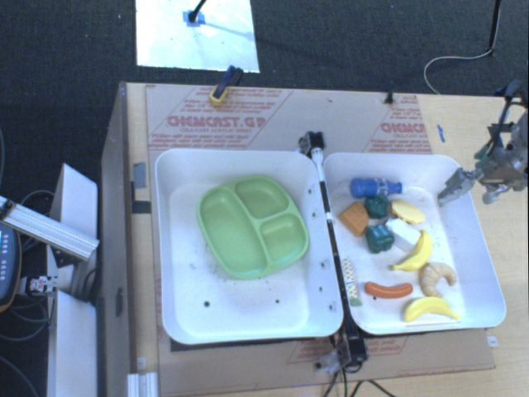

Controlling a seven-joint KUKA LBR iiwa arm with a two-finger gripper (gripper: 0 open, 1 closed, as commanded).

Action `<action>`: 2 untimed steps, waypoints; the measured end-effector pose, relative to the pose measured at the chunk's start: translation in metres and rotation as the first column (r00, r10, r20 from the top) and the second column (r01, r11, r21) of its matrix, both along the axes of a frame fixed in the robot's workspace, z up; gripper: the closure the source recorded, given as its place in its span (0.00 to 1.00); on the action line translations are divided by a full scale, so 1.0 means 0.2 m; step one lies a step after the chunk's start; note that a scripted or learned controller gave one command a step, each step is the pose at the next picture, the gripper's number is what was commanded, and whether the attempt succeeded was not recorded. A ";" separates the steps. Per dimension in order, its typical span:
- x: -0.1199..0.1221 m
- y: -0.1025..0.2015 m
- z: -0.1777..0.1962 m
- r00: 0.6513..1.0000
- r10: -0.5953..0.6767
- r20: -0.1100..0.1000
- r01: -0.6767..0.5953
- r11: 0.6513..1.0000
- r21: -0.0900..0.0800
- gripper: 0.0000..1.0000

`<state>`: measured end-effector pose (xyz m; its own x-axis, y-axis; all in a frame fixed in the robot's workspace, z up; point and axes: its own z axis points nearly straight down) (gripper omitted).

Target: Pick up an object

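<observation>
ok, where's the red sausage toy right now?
The red sausage toy lies in the right white bin, near its front-left, between the curved yellow banana and the front yellow banana.

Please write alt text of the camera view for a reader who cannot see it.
A robot gripper hovers over the right edge of the right white bin, which holds toy food: two bananas, a sausage, a croissant and a blue bottle. The left bin holds a green divided plate.

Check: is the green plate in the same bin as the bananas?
No. The green plate sits in the left bin; the bananas lie in the right bin.
</observation>
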<state>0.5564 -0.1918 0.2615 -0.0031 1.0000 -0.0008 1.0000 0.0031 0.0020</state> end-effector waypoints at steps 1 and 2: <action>0.18 0.22 -0.67 1.000 0.001 -0.003 -0.001 1.000 0.001 0.00; 0.50 0.46 -0.89 1.000 -0.002 -0.009 0.002 1.000 0.002 0.00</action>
